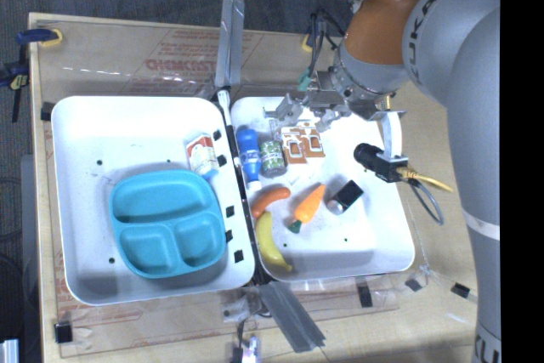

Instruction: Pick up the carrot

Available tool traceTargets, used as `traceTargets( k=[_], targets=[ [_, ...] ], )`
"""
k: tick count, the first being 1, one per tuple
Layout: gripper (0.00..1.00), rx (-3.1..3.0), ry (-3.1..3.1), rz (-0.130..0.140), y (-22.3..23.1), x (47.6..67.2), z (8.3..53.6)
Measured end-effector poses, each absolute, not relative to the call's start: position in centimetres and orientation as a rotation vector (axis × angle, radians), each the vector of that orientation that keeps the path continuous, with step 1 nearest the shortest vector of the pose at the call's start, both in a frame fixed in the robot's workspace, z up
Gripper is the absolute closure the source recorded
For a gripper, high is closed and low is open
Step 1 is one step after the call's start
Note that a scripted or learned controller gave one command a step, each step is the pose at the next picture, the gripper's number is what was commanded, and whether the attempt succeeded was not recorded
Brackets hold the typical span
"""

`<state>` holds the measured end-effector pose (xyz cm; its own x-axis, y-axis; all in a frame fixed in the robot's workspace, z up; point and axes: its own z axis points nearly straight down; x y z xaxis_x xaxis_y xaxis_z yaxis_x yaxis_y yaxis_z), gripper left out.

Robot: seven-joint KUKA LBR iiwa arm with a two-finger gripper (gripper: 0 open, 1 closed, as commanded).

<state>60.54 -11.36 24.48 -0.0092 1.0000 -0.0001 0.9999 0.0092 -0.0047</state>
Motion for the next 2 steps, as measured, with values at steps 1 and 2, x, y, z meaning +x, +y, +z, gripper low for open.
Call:
traceTargets(
  k=[1, 2],
  targets=[
    [0.0, -2.091, -2.342, 0.005, -14.1, 54.7, 17.1],
    [0.0, -1.924, -2.487, -0.001, -17.2, 49.7, 9.2]
  ],
)
